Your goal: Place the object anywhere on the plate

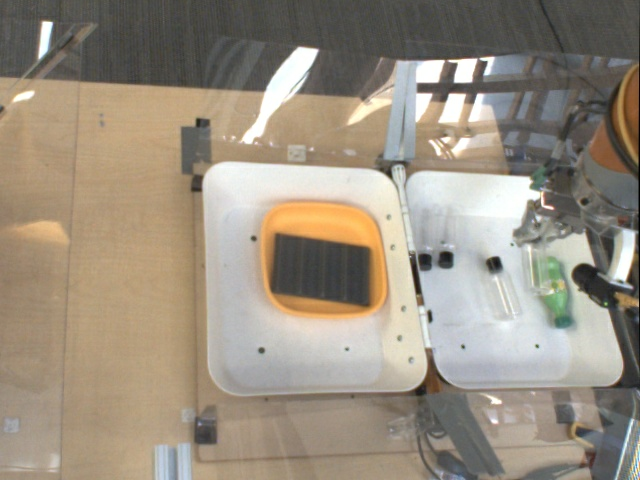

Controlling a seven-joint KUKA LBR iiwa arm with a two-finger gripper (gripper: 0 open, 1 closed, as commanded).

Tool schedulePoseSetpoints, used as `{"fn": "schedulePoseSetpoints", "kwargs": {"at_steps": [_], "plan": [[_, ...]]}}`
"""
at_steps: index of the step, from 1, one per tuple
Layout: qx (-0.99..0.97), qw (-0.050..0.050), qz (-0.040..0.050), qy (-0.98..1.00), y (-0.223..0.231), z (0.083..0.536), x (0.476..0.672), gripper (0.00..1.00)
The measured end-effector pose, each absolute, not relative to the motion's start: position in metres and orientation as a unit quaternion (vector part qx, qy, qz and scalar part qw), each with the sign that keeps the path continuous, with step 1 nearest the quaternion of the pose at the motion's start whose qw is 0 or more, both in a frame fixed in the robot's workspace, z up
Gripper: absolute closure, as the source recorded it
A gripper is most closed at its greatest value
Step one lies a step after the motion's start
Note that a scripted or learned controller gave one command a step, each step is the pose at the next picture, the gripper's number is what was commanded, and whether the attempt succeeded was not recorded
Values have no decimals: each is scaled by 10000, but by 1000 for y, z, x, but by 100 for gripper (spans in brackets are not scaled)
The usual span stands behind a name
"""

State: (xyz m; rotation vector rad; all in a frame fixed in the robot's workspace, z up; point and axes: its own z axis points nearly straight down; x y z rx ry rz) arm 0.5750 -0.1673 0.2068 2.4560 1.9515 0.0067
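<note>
An orange plate (272, 230) lies in the left white bin (235, 348), and a dark ribbed rectangular piece (322, 270) rests flat on it. In the right bin (470, 363) there are two small clear vials with black caps (435, 259), side by side near the left wall. A third clear vial (500, 288) lies toward the middle. A clear bottle with a green end (555, 290) lies by the right wall. My gripper (545, 226) hangs over the right bin's far right side, just above the green bottle's upper end. I cannot tell whether it touches the bottle.
The grey arm with its orange band (615, 128) comes in from the right edge over the right bin. A metal divider post (400, 118) stands behind the seam between the bins. Clamps and brackets (205, 426) sit at the bench's front edge.
</note>
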Motion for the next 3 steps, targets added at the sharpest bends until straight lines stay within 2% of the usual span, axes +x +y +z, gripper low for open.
{"fn": "schedulePoseSetpoints", "kwargs": {"at_steps": [1,2,3], "plan": [[7426,18,14,6697,-111,216,592,100],[7018,17,16,7124,-55,214,593,100],[6855,18,22,7281,6,194,586,100]]}}
